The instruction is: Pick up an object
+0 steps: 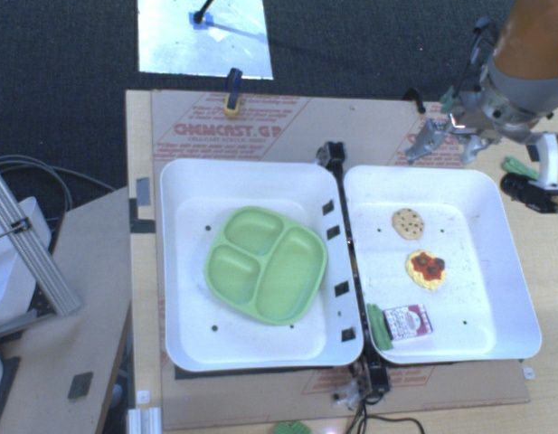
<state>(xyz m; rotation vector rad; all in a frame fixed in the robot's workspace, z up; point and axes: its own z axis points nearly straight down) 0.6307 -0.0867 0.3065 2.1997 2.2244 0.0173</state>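
Near the bottom of the frame, right bin (518,328) held a small maroon-and-white carton (409,321) with a green strip (379,326) along its left side, lying flat by the bin's lower left corner, close to the divider. Just above it sat a toy pizza slice (426,269), yellow with red topping, mid-bin. Above that, a round chocolate-chip cookie (408,223), apart from the pizza slice, both lying flat on the bin floor. Left bin (184,242) held a light green divided plate (266,265) with three compartments, slightly rotated, centered in the bin. Black clips (334,233) ran along the seam between the two bins. Both bins rested on a cardboard sheet (260,125) with red lettering. Farther back, a yellow-and-blue clamp (232,94) stood at the cardboard's top edge, and a shiny metal plate (203,25) lay on dark carpet in the upper left. Upper right of the frame: the arm with its orange band (532,25), gripper (439,139) hanging beyond the right bin's far edge, above the cardboard, well apart from every object. Nothing was between its fingers; the finger gap was too blurred, cannot tell open or closed.
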